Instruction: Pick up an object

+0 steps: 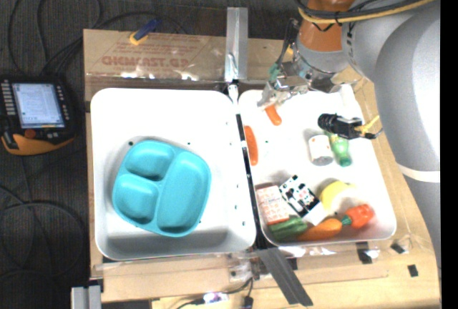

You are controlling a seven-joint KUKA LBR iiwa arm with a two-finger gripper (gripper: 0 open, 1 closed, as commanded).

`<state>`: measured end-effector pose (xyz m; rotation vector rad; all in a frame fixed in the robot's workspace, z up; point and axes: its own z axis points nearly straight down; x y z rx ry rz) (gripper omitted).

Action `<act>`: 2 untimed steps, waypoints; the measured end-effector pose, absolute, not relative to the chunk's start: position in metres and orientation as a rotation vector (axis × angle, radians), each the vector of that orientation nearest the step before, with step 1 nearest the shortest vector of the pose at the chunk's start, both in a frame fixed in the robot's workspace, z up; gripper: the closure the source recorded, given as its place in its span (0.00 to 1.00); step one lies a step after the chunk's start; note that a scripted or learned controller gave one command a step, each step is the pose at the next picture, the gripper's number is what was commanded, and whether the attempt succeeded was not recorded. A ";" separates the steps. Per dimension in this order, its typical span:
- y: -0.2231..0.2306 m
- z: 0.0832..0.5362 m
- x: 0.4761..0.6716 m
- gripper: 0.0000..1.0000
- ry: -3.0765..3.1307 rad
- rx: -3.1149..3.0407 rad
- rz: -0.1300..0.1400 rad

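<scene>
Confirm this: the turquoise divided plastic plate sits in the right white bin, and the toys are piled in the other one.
Not quite. The camera view shows the turquoise divided plastic plate in the left white bin, not the right. The toys are piled in the other one, the right white bin.

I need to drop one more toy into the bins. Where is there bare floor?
Left bin: bare along its far edge, beyond the blue tray. Right bin: a bare patch mid-floor between the orange piece by the divider and the white cup. Its near end is crowded with toys.
</scene>
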<state>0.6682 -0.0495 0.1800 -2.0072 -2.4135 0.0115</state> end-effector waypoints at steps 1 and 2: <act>-0.050 0.180 0.668 0.00 -2.414 -2.008 0.011; -0.095 0.092 0.619 0.00 -2.376 -2.050 0.005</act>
